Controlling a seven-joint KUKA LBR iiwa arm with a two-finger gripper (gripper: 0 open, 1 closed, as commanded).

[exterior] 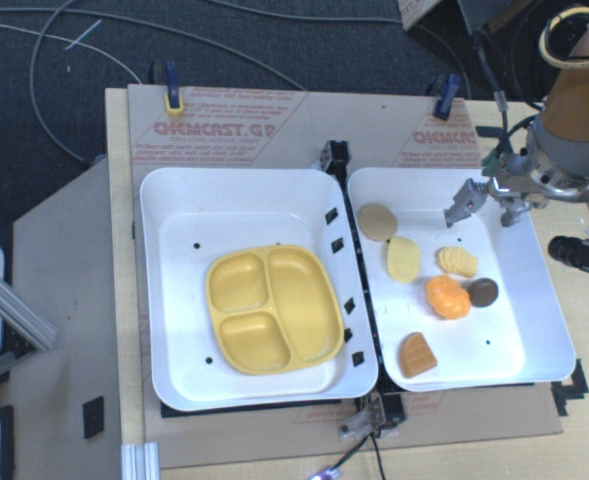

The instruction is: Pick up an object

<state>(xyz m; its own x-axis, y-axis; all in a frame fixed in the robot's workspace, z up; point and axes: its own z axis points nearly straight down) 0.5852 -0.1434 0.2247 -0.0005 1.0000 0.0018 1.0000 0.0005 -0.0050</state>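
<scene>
The right bin (534, 338) holds several food pieces: a tan round disc (377, 221), a pale yellow wedge (404, 259), a ridged yellow cracker (458, 261), an orange ball (448, 297), a small dark brown round piece (483, 292) and a brown bread-like chunk (417, 354). My gripper (488, 206) hangs over the far part of this bin, up and to the right of the cracker. Its two grey fingers (463, 204) are spread apart with nothing between them.
The left bin (169, 268) carries a yellow three-compartment tray (272, 308). A black divider with clips (349, 258) runs between the bins. Blue clamps (173, 85) hold the board's far edge. Cables trail across the dark floor behind.
</scene>
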